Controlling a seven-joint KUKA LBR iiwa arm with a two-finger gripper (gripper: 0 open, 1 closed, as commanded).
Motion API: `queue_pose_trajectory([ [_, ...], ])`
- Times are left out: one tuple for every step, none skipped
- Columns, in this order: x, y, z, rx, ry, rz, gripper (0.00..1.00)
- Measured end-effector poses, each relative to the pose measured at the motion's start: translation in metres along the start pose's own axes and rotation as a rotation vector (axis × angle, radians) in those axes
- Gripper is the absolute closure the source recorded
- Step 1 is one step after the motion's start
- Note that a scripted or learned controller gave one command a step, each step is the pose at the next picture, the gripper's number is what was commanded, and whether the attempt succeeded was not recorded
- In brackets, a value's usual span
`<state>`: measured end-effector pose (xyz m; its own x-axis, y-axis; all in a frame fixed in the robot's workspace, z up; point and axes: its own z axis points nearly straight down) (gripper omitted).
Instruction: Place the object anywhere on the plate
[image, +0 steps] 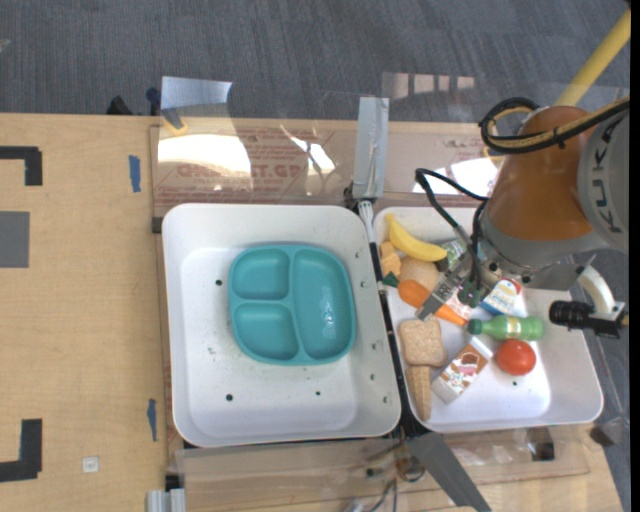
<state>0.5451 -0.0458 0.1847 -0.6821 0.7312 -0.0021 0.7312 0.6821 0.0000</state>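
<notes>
A teal plate (292, 303) with three compartments lies in the middle of the left bin (200, 330). In the right bin (570, 400) sit several toy foods. My gripper (447, 292) hangs low over the right bin's left part, just above an orange carrot (425, 299). A yellow banana (410, 240) lies behind it and a bread-like piece (418, 271) beside it. The arm's orange band (540, 180) rises behind the gripper and hides part of the bin.
Further items in the right bin: a toast slice (422, 342), a cone (420, 388), a small carton (460, 374), a green bottle (508, 327), a red tomato (516, 357) and a white packet (502, 297). A ridge (385, 320) divides the bins.
</notes>
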Motion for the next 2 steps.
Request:
queue_pose_trajectory([
  [0.0518,0.0617,-0.0520,-0.006,-0.001,-0.079,1.00],
  [0.0509,0.0604,-0.0509,-0.003,-0.001,-0.077,0.00],
])
